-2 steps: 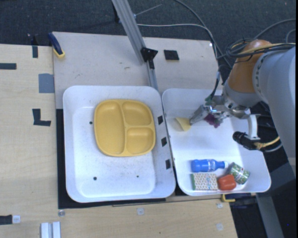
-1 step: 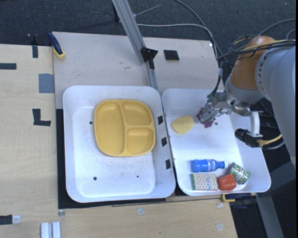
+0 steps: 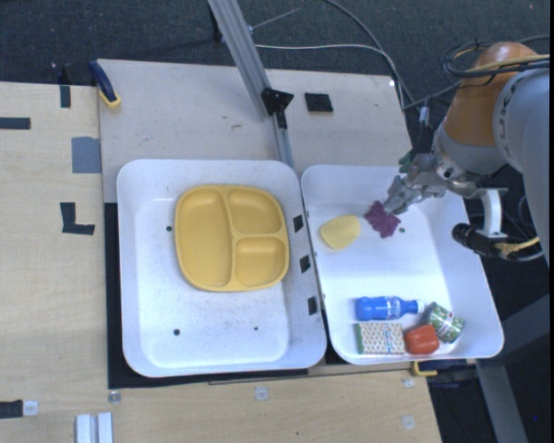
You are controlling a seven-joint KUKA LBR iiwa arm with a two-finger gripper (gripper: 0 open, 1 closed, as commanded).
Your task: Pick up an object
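The right bin (image 3: 462,275) holds the purple object (image 3: 382,219) toward its 12 o'clock wall. The gripper (image 3: 394,203) touches that object's 1 o'clock edge; I cannot tell its grip. Grasping seems underway; lifting should follow.

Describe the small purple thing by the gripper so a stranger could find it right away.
Look in the right-hand white bin, in its far half. The small purple crumpled object lies at the tip of the grey arm's gripper, just right of a pale yellow rounded lump. It is the one purple item there.
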